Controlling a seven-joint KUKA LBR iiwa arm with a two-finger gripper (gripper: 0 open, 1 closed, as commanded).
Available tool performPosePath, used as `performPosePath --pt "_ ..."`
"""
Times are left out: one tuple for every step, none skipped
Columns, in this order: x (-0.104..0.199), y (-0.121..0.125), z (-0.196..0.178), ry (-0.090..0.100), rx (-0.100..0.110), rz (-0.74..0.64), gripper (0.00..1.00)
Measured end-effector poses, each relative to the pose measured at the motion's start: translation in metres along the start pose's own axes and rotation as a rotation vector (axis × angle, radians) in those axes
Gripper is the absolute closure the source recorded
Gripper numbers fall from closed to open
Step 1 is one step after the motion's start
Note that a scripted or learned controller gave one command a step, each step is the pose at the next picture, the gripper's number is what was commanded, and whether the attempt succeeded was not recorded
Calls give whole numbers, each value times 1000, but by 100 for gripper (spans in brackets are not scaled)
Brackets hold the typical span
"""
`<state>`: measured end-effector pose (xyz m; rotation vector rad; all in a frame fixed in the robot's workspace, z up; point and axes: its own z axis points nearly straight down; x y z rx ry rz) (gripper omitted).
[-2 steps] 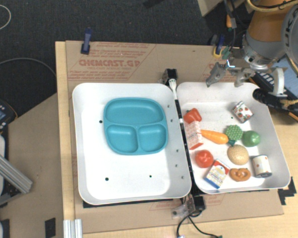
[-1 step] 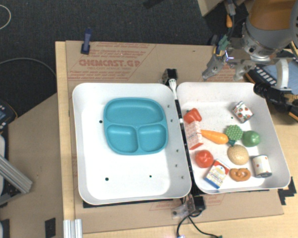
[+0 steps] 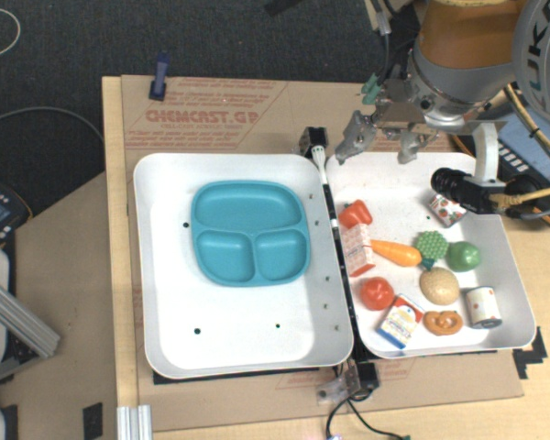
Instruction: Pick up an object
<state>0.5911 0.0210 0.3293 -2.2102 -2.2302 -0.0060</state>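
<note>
1. The gripper [image 3: 379,145] hangs spread wide and empty over the right bin's [image 3: 516,262] upper edge.
2. Descend toward the carrot [image 3: 395,253], mid-bin, which is well apart from the red pepper [image 3: 355,214].

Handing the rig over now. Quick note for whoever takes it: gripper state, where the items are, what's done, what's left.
Gripper: open, nothing between its fingers, above the far edge of the right bin.
Right bin holds all the small items: red pepper, pink wrapped pack, carrot, tomato, broccoli, green lime, potato, pretzel, small carton, white can, small can.
Left bin: teal divided plate.
Done: nothing picked yet.
Left: descend on one item, close, lift.
</note>
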Motion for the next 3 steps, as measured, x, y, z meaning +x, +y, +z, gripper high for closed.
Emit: performPosePath --pt "79 -45 24 -1 7 1 0" --pt "74 -42 12 -3 0 8 100" --pt "73 -80 -63 -1 -7 7 100"
